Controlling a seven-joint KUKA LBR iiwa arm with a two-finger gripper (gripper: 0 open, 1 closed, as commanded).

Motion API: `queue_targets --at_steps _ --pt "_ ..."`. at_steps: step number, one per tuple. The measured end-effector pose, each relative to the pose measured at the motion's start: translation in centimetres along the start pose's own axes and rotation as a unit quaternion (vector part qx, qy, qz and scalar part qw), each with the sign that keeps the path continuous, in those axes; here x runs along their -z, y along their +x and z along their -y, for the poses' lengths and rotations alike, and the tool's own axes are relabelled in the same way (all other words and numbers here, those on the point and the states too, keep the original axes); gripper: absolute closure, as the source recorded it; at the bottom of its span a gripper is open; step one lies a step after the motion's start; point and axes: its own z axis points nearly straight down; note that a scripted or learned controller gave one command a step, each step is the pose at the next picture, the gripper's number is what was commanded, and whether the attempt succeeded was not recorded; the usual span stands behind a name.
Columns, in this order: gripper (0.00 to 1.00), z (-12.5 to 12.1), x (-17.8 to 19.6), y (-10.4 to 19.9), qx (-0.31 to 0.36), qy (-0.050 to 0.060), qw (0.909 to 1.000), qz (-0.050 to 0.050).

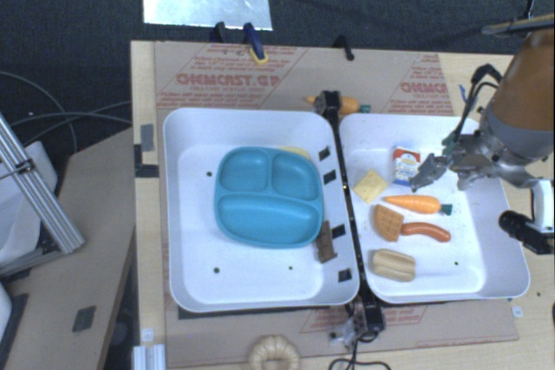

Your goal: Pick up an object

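Observation:
My gripper (447,174) hangs over the right bin (503,269), near its right half, with its jaws spread open and nothing between them. Its left fingertip (424,178) is just right of a small red and white carton (404,165). Below the gripper lies an orange carrot (414,204), and under that a red sausage (425,231). A yellow cheese wedge (370,185), a brown waffle piece (388,223) and a tan bread roll (393,264) lie further left and down in the same bin.
The left bin (186,230) holds a blue divided plate (267,195), a yellow piece (296,152) behind it and a brown item (326,245) by the divider. An orange object (348,106) sits behind the bins, and a pretzel-like ring (273,353) at the front edge.

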Motion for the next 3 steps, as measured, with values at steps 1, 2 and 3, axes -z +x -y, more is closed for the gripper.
queue_targets --at_steps 1,2,3 --pt "0.00 -0.2 0.7 0.0 0.001 -0.007 1.0000 0.001" --pt "0.00 0.2 -3.6 0.1 0.000 -0.005 1.0000 0.000" --pt "0.00 0.2 -9.8 0.5 0.000 -0.005 1.0000 0.000"
